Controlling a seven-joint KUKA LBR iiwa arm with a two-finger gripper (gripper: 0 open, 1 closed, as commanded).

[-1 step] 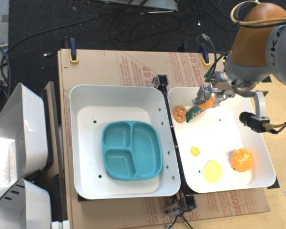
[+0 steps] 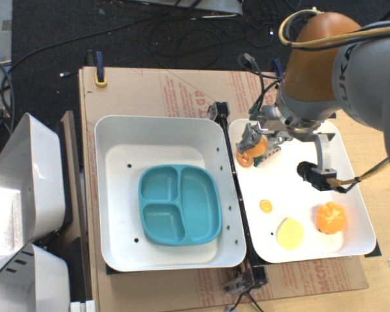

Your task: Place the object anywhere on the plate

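Observation:
A teal divided plate (image 2: 180, 205) lies in the left white bin (image 2: 117, 148), with nothing on it. My gripper (image 2: 252, 147) hangs over the far left corner of the right bin (image 2: 357, 239), close to the wall between the two bins. A small orange toy (image 2: 251, 153) with a bit of green at its lower right sits between the fingertips, and the fingers look closed on it. I cannot tell whether the toy is lifted off the bin floor.
In the right bin lie a small yellow-orange disc (image 2: 265, 206), a pale yellow round piece (image 2: 289, 233) and an orange fruit (image 2: 330, 218). A black part (image 2: 315, 175) on a cable hangs from the arm above that bin. More white bins stand at the far left (image 2: 26, 174).

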